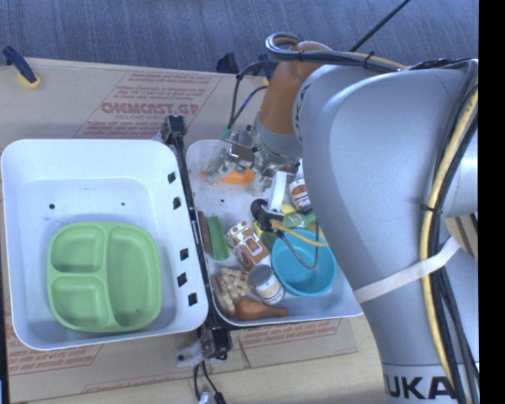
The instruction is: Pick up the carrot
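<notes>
Reaching into the far end of the right bin [347,308], the gripper [240,160] sits right over the carrot [234,177], which lies on the bin floor; whether it is open or closed cannot be told. A green plate [105,276] rests in the left bin [17,225].

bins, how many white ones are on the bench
2: the left bin holds a green divided plate; the right bin holds the cluttered items, including the carrot, and is partly covered by the arm.

The grey arm [387,183] reaches in from the right, hand [240,154] lowered.
</notes>
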